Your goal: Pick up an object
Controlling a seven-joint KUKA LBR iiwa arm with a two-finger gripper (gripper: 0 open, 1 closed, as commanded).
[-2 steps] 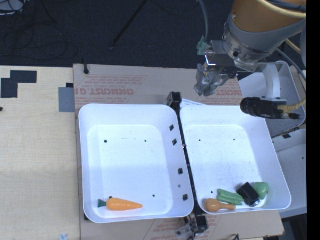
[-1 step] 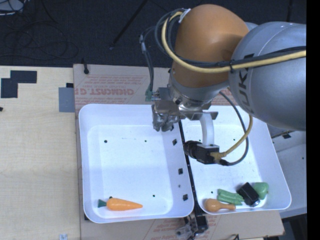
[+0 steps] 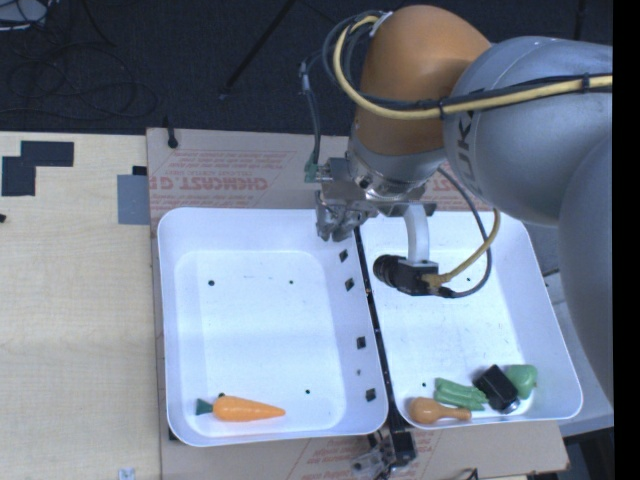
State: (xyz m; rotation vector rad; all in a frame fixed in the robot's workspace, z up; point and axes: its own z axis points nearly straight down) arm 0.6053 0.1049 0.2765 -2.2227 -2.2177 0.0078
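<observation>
1. Above the far end of the divide between the two bins, we locate the two-finger gripper (image 3: pixel 338 224), carried by the grey arm with its orange wrist band (image 3: pixel 420 63).
2. We judge the task to be at its approach stage: no object sits at the gripper, and every candidate lies at the near end of the bins, well apart from it.
3. In the left shallow white plastic bin (image 3: pixel 166 268) we find one candidate, an orange toy carrot with a green tip (image 3: pixel 248 408), lying on its side near the front wall with nothing around it.
4. In the right shallow white plastic bin (image 3: pixel 556 340) we find a cluster in the near corner: an orange pear-shaped toy (image 3: pixel 438 411), a green bean-like piece (image 3: pixel 460 394), a small black block (image 3: pixel 497 386) and a rounded green piece (image 3: pixel 523 375). They touch or overlap.
5. We judge that the next move calls for a traverse toward the near end of one bin, then a descent over one object. The carrot appears the easier target, because it lies alone.
6. We cannot tell whether the gripper is open or closed: the wrist housing covers it from above.
7. A dark part on a yellow cable (image 3: pixel 405 273) hangs over the right bin; we cannot identify it.
8. The arm's upper body is cut off at the right.
</observation>
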